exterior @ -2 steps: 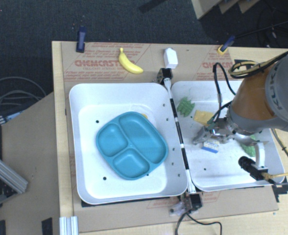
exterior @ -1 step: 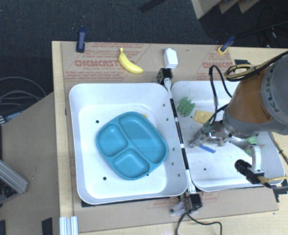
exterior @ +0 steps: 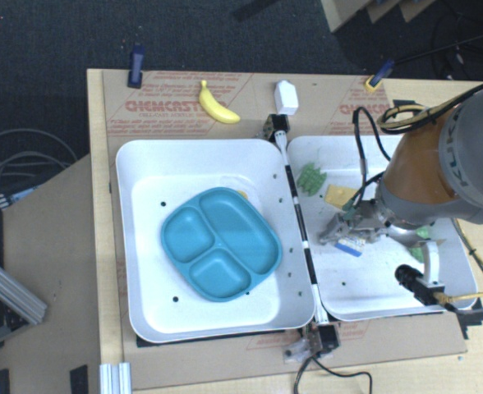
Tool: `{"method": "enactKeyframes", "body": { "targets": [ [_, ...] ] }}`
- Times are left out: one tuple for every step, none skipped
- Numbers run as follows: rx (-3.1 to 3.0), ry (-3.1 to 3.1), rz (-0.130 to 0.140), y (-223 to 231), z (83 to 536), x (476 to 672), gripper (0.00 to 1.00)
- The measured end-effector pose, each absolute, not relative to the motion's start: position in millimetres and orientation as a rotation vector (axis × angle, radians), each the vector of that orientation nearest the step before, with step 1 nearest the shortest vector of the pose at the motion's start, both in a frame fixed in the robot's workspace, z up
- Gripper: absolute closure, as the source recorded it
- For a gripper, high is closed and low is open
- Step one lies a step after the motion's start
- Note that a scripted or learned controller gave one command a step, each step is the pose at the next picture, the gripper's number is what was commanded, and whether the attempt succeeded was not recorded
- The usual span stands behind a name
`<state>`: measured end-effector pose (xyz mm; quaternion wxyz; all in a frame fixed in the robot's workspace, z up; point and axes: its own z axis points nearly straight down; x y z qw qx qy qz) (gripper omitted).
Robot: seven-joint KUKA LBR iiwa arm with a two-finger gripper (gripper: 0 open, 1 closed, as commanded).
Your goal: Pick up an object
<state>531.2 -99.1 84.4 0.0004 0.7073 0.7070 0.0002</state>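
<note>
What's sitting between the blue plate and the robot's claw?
In the camera view, the bins' adjoining rims separate the blue plate from the gripper; otherwise bare white floor.

green object point(exterior: 310, 179), yellow piece point(exterior: 339, 194), possibly card, right bin point(exterior: 373, 306)

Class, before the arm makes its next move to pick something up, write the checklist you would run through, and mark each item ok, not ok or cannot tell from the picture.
1. Gripper is over the right bin: ok.
2. Pickable things lie near it, a green object and a yellow piece: ok.
3. Nothing is already between the fingers: cannot tell.
4. Small blue item sits just beside the gripper: ok.
5. Blue divided plate lies apart in the left bin, out of the way: ok.
</note>
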Motion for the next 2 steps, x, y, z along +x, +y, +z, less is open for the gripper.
{"method": "enactKeyframes", "body": {
  "targets": [
    [2.221, 2.219, 0.001, -99.0, 94.2, 531.4, 1.00],
    [2.219, 2.224, 0.004, -3.4, 185.2, 556.4, 1.00]
  ]
}}
